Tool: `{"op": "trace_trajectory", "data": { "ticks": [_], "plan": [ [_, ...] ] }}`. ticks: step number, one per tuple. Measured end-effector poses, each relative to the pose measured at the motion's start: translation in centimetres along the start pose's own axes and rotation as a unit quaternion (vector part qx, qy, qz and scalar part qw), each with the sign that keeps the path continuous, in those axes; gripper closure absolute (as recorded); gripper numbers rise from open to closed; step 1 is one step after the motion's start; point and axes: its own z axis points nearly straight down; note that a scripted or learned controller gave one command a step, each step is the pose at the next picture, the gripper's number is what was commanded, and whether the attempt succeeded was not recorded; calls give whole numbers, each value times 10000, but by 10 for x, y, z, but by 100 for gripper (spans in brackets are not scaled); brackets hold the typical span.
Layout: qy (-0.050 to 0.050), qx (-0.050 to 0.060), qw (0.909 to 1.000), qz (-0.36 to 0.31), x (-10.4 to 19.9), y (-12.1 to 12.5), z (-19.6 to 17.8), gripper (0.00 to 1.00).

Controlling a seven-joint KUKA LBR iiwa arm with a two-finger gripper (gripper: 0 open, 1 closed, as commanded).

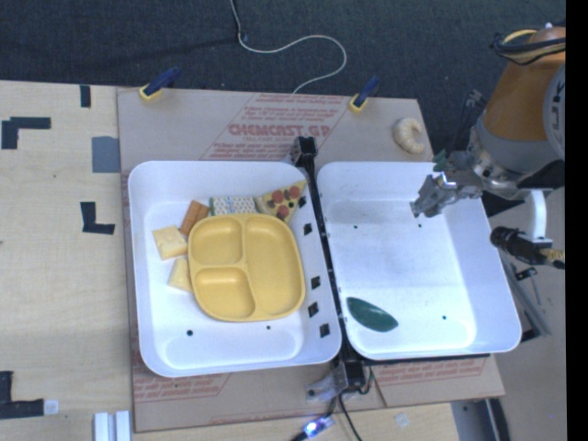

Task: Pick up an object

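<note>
Your claw (428, 200) hangs over the upper right part of the right bin (478, 246), near its far rim, with its tip pointing down and toward the divider between the two bins. I cannot tell from this slanted view how the claw is set; its tip reads as one dark grey mass against the white floor. Nothing is seen in it.

Your arm (524, 108) comes in from the right edge. The orange band sits high, above and to the right of the claw, and the grey wrist slopes down from it to the left, so the last link runs at a slant rather than straight down. A black fitting juts out below the wrist, to the right of the claw, past the bin's right rim.

Note the objects relative to the claw:
- A dark green flat object (372, 315) lies on the right bin's floor, below and to the left of the claw, well apart from it, near the bin's near left corner.
- A yellow divided plate (246, 266) lies in the left bin (147, 246), well to the left of the claw and somewhat lower.
- Small tan and orange pieces (171, 242) lie at the plate's left edge, farther from the claw; more small pieces (280, 197) lie at the plate's upper edge, roughly level with the claw.
- A pale ring-shaped item (411, 134) rests on the cardboard (266, 131) outside the bins, just above and slightly left of the claw.
</note>
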Motion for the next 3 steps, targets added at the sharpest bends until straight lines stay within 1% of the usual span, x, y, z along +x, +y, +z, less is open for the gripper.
{"op": "trace_trajectory", "data": {
  "ticks": [1,2,3],
  "plan": [
    [5,5,10000,-24,50,12,0,100],
    [5,15,10000,-25,108,2,7,100],
    [5,3,10000,-29,161,12,-5,100]
  ]
}}
